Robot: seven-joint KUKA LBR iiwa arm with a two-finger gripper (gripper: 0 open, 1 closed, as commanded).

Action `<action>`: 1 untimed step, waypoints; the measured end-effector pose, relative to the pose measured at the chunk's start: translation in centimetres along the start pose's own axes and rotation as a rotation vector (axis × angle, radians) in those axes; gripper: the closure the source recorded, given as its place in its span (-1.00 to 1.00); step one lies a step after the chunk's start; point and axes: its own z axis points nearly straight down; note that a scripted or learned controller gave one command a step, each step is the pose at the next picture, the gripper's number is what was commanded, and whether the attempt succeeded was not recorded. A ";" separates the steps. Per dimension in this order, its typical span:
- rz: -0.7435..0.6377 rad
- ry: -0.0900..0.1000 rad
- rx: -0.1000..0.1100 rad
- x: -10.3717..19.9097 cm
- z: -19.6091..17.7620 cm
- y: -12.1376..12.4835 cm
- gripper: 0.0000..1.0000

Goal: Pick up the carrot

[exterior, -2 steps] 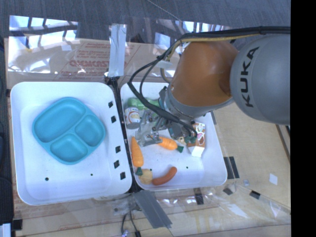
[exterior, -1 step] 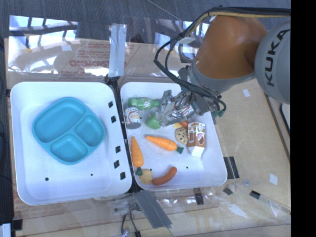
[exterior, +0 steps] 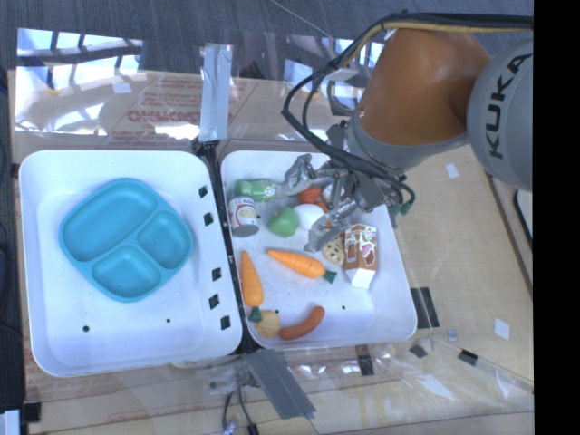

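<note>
Gripper [exterior: 319,208] low over the upper middle of the right bin [exterior: 390,288], its fingers spread and holding nothing, the carrot [exterior: 296,263] just below it.

The metal fingers [exterior: 323,232] reach down among a white egg-like piece [exterior: 309,214], a green round piece [exterior: 284,222] and a red piece [exterior: 314,196]; the carrot lies flat on the bin floor just beneath them, tip to the left, green stub to the right, bare floor around it. A second carrot [exterior: 251,282] lies along the bin's left wall, a sausage [exterior: 302,323] near the bottom edge, a small carton [exterior: 362,251] right of the carrot, a can [exterior: 243,216] and a green bottle [exterior: 255,188] at upper left. The left bin [exterior: 45,333] bears a blue divided tray [exterior: 126,238], with bare floor around it.
</note>
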 end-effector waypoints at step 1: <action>0.067 0.015 -0.008 5.0 11.4 -4.7 -1.00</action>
